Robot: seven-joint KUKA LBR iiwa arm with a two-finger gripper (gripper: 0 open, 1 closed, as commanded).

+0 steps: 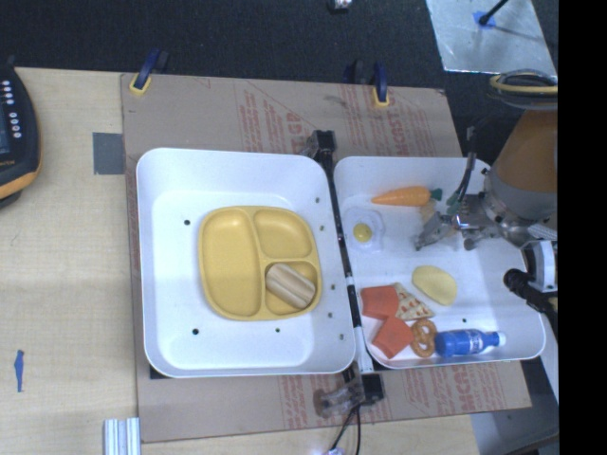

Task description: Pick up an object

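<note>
Over the right bin.
My jaws [453,229] hang spread and empty near the bin's [531,347] far edge, beside the carrot [401,196].

Two shallow white bins sit side by side on a cardboard sheet: the left bin [161,254] holds a yellow divided plate [228,254] with a bread roll [290,285] in its lower right compartment. The right bin [517,344] holds a carrot [400,196], a fried egg [363,232], a pale yellow potato-like piece [434,283], red blocks [384,316], a pretzel [424,336] and a blue bottle [467,342]. The gripper [446,233] hangs over the right bin just right of the carrot, its fingers spread apart with nothing between them.
</note>
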